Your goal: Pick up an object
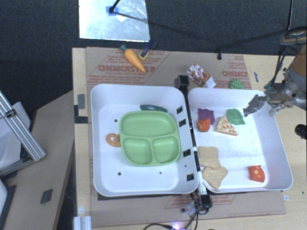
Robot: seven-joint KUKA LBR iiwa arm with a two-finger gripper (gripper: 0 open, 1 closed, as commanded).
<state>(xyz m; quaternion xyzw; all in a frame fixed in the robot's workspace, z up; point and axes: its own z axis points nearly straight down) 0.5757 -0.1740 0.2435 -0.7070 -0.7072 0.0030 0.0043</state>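
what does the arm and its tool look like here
The arm is grey metal, with an orange band above the wrist. Its tool is a slim, dark grey piece tapering to a narrow tip. A thin dark cable runs up beside the wrist.

Right bin centre open; toys ring it, seemingly.

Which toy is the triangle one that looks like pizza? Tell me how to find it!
Look in the right bin, the one without the green tray. Near its middle top lies the pizza slice, just below the green toy and right of the small red toy. It is the only tan triangle with red dots.
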